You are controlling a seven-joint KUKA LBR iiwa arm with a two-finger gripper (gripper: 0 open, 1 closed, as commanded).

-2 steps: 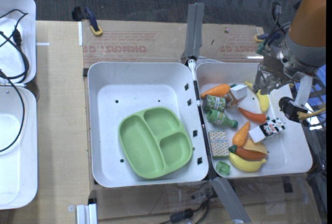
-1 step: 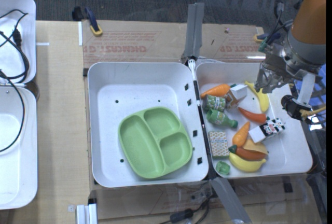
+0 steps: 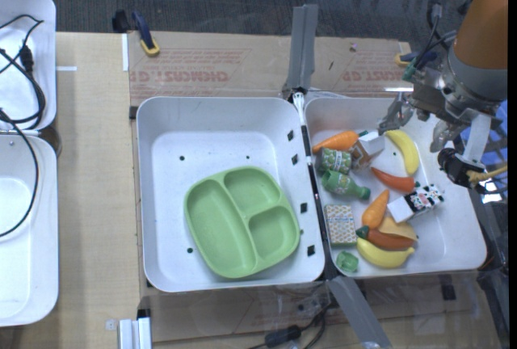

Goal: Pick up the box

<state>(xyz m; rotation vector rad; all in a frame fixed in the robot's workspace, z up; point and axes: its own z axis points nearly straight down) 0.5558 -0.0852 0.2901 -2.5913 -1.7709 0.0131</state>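
Note:
A small black-and-white cow-patterned box (image 3: 423,199) lies in the right bin (image 3: 460,250), near its right side. A second small white and brown box (image 3: 370,148) sits further back beside a carrot (image 3: 335,140). My gripper (image 3: 418,128) hangs over the back right part of this bin, above a yellow banana (image 3: 405,150). Its fingers (image 3: 395,115) are spread open with nothing held between them. The patterned box is roughly a hand's width in front of the gripper.
The right bin also holds a green bottle (image 3: 346,185), a red pepper (image 3: 393,178), a cracker block (image 3: 340,224), another carrot (image 3: 375,208) and a second banana (image 3: 383,254). A green divided plate (image 3: 242,220) lies in the left bin (image 3: 161,178).

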